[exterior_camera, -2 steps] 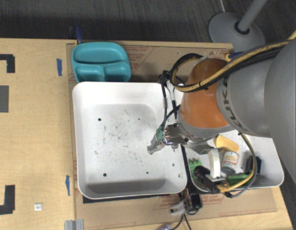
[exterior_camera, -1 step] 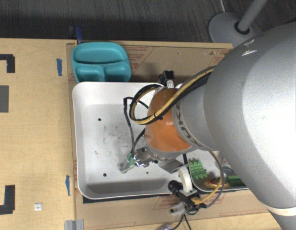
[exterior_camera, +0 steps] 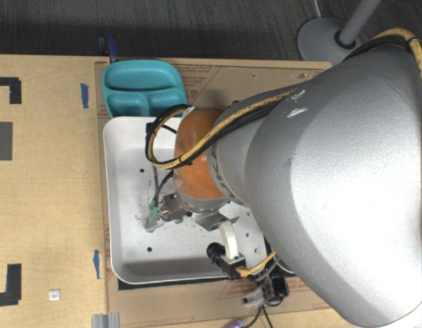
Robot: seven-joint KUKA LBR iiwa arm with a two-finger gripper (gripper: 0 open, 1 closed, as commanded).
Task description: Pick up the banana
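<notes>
My gripper (exterior_camera: 155,216) hangs low inside the white bin (exterior_camera: 123,183), close to the bin's floor near its middle. Just above it are the orange wrist band (exterior_camera: 197,157) and a loop of black and yellow cable (exterior_camera: 163,157). The big grey arm body (exterior_camera: 334,176) covers the right half of this bin and everything to the right of it. Whatever lies directly under the wrist is hidden. The bare part of the bin floor shows small dark specks and nothing yellow.
A teal divided tray (exterior_camera: 144,87) stands against the bin's far edge. The tan bench top (exterior_camera: 47,183) stretches to the left, with blue tape marks (exterior_camera: 85,96) and black corner marks. A grey stand base (exterior_camera: 324,38) sits beyond the bench.
</notes>
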